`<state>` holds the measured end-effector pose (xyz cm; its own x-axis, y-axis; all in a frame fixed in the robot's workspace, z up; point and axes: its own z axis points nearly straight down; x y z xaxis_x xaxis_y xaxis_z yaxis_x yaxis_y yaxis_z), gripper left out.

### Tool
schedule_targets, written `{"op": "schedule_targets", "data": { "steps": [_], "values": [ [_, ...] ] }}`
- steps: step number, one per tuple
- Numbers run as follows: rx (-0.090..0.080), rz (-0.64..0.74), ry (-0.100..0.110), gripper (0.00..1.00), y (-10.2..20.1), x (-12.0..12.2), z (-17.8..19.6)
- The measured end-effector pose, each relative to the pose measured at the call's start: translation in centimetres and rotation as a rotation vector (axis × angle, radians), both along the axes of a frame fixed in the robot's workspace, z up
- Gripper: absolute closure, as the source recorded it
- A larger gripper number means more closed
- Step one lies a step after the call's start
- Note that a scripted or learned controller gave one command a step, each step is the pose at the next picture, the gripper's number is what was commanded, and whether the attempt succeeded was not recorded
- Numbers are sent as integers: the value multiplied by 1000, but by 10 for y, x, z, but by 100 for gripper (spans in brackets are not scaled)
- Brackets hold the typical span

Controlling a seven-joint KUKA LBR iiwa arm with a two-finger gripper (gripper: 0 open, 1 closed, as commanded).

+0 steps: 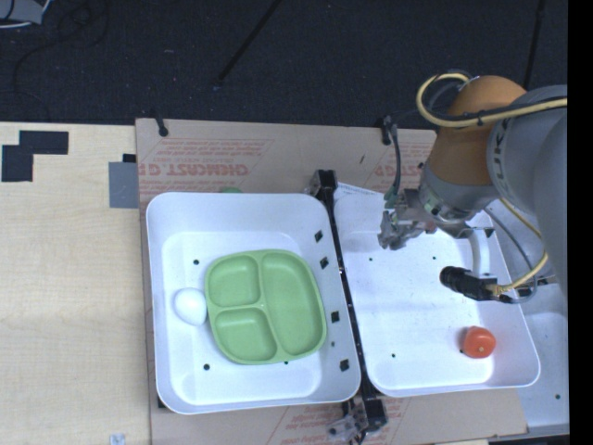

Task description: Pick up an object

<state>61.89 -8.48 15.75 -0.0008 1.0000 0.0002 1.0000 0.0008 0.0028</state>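
orange object [478,342] sits round, no long axis.

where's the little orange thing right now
The small orange object lies in the right bin, near its lower right corner in the camera view, apart from the tool, which is up near that bin's far edge.

Green divided plate [265,305], white egg [190,305], orange-red ball [478,342], white bins [171,221].

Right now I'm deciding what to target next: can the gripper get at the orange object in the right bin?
Probably yes. The orange object lies alone on the right bin floor near its front right corner, uncovered. The gripper hangs over the same bin's far side.
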Motion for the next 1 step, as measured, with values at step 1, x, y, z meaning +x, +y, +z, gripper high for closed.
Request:
{"op": "schedule_targets", "data": {
  "steps": [1],
  "values": [
    [-1,0,-1,100,2,2,64]
  ]
}}
